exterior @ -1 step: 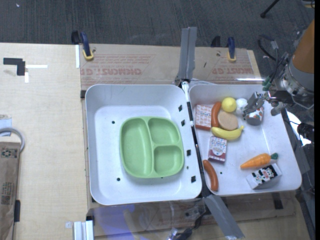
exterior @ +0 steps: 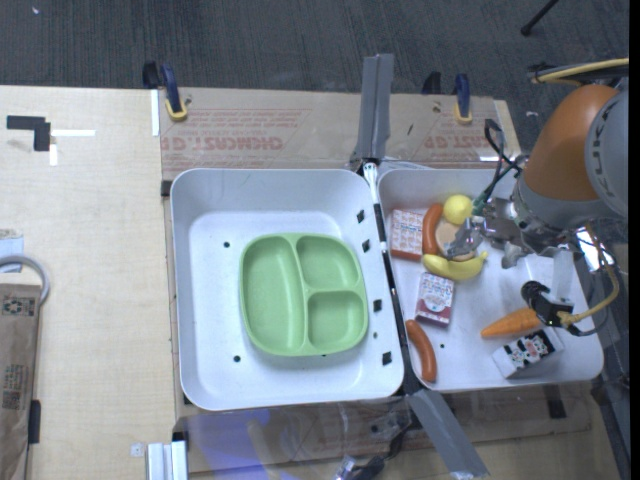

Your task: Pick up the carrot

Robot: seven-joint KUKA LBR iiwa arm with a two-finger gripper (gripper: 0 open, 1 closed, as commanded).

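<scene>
The orange carrot point(exterior: 510, 322) lies in the right bin point(exterior: 470, 373) near its front right, with its tip pointing left. The gripper point(exterior: 464, 239) hangs over the back middle of that bin, just above a yellow banana point(exterior: 452, 264) and beside a lemon point(exterior: 457, 208). It is well up and to the left of the carrot and apart from it. Nothing shows between the gripper and the carrot.
The right bin also holds two small red-and-white boxes point(exterior: 405, 233) point(exterior: 435, 299), a sausage point(exterior: 431, 228) by the lemon and another sausage point(exterior: 423, 351) at the front left. A green divided plate point(exterior: 303, 293) sits in the left bin point(exterior: 200, 268).
</scene>
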